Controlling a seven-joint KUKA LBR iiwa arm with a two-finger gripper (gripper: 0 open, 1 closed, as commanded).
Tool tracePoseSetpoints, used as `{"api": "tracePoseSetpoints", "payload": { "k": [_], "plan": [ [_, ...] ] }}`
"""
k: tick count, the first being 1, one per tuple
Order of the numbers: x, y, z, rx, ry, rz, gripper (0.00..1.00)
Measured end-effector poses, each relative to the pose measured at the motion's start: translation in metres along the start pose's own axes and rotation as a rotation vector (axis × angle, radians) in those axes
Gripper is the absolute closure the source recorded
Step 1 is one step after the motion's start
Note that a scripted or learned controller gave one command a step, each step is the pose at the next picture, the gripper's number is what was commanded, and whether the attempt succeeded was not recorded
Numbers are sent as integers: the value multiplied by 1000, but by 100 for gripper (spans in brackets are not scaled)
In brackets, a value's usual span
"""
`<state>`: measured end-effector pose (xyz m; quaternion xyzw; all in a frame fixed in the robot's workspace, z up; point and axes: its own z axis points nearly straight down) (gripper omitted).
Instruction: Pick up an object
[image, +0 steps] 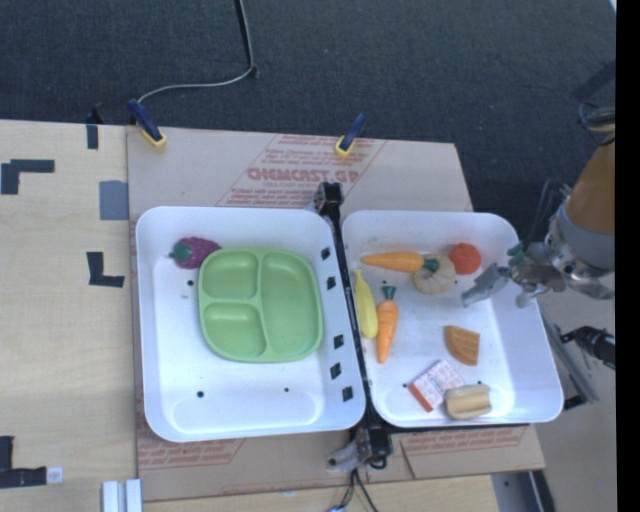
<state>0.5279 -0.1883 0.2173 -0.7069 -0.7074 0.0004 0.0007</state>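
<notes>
The right bin (525, 365) holds several toy foods. A long orange carrot (395, 262), a red tomato (464, 257) and a pale beige lump (435, 279) lie at its far side. A yellow piece (366, 305) and a small carrot (386, 328) sit by the divider. Nearer the front lie an orange wedge (461, 345), a red-and-white packet (433, 383) and a tan roll (468, 401). My gripper (497, 292) hangs over the bin's right side, just right of the tomato and the beige lump. It is open, with nothing between its fingers.
The left bin (160, 380) carries a green divided plate (262, 303) and a purple grape bunch (196, 250) at its far left corner. Black clips (345, 340) line the divider between the bins. Cardboard lies beneath both bins.
</notes>
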Motion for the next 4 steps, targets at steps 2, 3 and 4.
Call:
{"api": "tracePoseSetpoints", "payload": {
  "k": [2,3,4],
  "plan": [
    [-7,-9,131,-6,-4,1,0],
    [-7,-9,121,-6,-6,2,100],
    [68,13,101,0,1,-1,100]
  ]
}}
